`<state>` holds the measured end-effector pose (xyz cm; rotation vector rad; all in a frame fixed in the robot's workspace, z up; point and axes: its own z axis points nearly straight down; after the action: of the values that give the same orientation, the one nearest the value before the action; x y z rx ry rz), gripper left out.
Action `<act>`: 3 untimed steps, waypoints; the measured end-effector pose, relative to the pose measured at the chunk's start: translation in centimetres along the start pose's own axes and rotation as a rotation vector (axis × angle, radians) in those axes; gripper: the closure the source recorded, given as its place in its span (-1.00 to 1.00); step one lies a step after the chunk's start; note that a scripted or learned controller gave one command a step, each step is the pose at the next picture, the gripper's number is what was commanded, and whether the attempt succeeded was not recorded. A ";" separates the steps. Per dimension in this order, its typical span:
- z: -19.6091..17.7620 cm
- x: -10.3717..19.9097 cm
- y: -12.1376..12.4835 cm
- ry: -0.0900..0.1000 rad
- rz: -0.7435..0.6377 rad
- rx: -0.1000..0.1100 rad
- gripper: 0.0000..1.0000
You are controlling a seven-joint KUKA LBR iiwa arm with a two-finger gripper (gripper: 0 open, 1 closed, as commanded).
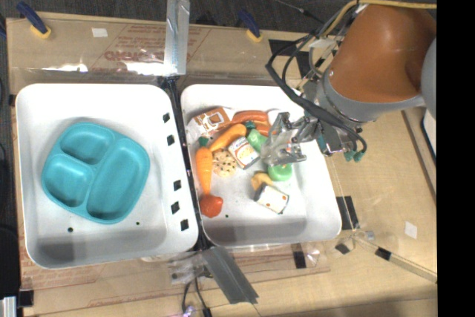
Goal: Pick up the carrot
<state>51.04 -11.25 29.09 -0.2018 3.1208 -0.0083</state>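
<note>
From above, the long orange carrot (202, 168) lay along the left wall of the right-hand shallow white bin (320, 210), its tip pointing down toward a small red tomato-like piece (211, 205) that it seemed to touch. The metal two-fingered pincer (284, 147) hung well to the carrot's right, over the crowded middle of that bin, just above a round green toy (280, 172); whether it was open or closed I could not tell. The risk, as I judged it, was the clutter: a second orange piece (227, 136), a spotted biscuit (225, 164) and a small printed packet (243, 151) sat between pincer and carrot, so a descent there could have closed on the wrong thing. The carrot's place against the wall might also have left one side too little room. The teal divided plate (95, 171) sat alone in the left-hand white bin (33, 108) on the table (386, 189).
</note>
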 end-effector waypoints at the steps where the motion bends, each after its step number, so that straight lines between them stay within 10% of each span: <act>1: -9.7 1.4 -4.1 0.005 0.039 0.001 1.00; 2: -13.9 1.8 -9.8 0.010 -0.098 -0.003 1.00; 3: -2.5 1.9 -9.5 0.013 -0.378 -0.010 1.00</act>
<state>50.30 -20.90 31.58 -0.7883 3.0420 0.0017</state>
